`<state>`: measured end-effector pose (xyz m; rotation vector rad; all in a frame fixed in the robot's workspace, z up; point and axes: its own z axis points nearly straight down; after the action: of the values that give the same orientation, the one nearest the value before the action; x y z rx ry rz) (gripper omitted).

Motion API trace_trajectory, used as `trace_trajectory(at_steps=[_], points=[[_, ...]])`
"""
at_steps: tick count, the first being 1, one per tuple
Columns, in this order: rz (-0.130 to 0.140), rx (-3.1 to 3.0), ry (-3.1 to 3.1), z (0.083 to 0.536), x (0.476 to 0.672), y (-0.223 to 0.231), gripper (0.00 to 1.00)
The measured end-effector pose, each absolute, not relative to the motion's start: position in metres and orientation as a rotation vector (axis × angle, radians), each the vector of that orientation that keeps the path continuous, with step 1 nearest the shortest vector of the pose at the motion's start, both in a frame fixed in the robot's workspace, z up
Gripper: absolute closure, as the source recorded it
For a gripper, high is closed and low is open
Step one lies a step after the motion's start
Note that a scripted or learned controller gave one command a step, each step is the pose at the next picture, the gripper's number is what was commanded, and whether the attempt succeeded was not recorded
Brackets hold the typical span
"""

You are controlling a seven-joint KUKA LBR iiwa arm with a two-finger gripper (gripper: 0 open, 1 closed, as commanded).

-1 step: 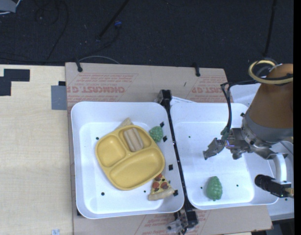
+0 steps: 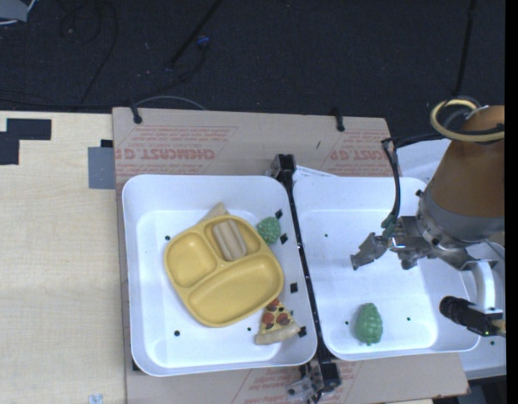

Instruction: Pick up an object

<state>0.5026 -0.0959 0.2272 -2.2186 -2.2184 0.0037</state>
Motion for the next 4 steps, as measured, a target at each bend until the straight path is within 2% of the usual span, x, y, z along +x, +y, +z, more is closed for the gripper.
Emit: trace_trajectory(at_steps=[1,3,4], points=[[0.008,-2.217,-2.215,0.167,0.504,-0.104,0.0],[0.004,-2.219,-2.218,0.086,0.497,-0.103,0.0],[0.001,-2.225,-2.213,0.098,0.497,-0.104,1.0]])
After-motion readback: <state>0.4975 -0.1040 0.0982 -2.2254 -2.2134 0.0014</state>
